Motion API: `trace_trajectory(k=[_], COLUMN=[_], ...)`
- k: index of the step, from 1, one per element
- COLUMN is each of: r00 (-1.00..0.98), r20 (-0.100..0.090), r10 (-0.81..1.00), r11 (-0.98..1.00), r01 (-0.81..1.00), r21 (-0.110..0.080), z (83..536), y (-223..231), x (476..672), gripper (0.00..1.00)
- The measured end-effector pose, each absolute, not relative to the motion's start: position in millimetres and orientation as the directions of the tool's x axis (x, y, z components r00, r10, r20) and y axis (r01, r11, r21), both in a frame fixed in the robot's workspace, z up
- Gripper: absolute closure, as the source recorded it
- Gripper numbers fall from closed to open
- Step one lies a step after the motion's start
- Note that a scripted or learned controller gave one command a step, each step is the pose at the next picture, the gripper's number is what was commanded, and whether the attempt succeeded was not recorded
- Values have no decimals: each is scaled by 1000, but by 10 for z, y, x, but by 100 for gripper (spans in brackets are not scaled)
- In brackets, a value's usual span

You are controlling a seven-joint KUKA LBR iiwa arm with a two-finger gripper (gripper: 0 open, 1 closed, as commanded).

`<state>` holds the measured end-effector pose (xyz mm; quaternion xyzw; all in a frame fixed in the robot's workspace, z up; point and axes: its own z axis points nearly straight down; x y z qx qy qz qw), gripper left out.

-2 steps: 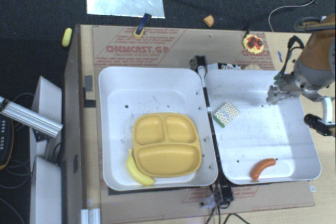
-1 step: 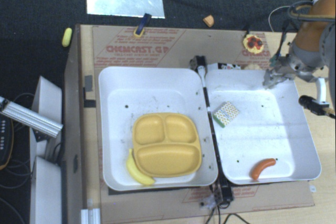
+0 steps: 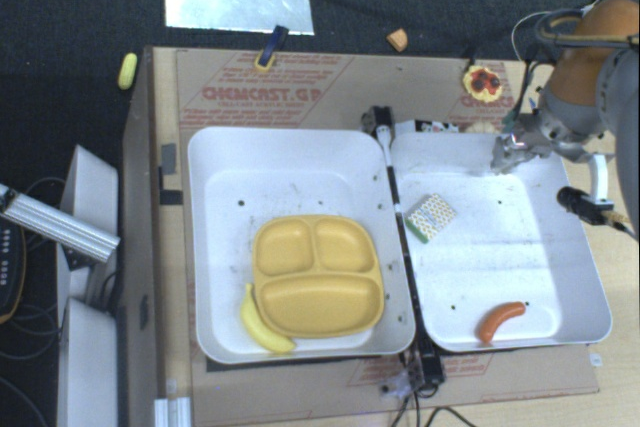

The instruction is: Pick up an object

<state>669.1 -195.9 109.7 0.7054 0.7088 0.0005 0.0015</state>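
two white bins side by side on a cardboard-covered bench [image 3: 300, 90]. left bin [image 3: 230, 165] holds a yellow divided plate [image 3: 318, 275] sitting toward its near edge, right of centre, with a yellow banana [image 3: 262, 327] tucked against the plate's near left corner, touching it or just under its rim. right bin [image 3: 560, 245] holds a small green and white patterned sponge [image 3: 430, 216] near its left wall, toward the middle, and an orange hot dog [image 3: 500, 319] lying near the near edge, right of centre, well apart from the sponge. arm [image 3: 590, 65] comes in at the right bin's far right corner. gripper [image 3: 510, 150] hangs just over the far edge of the right bin, nothing visible between its fingers; how far apart they stand cannot tell, too small and blurred. gripper well apart from both sponge and hot dog. on the cardboard beyond the right bin's far edge a small round pizza toy [image 3: 484, 82]. off the bench on the dark floor: yellow item [image 3: 127, 70] by the far left corner, small orange piece [image 3: 398, 39] past the far edge.
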Motion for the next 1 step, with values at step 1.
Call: trace_trajectory(k=[1], r00=[-3], r20=[-2], r10=[1000], r11=[3], r01=[1000], r21=[3], z=[1126], y=[-2060], x=[6693], gripper=[100])
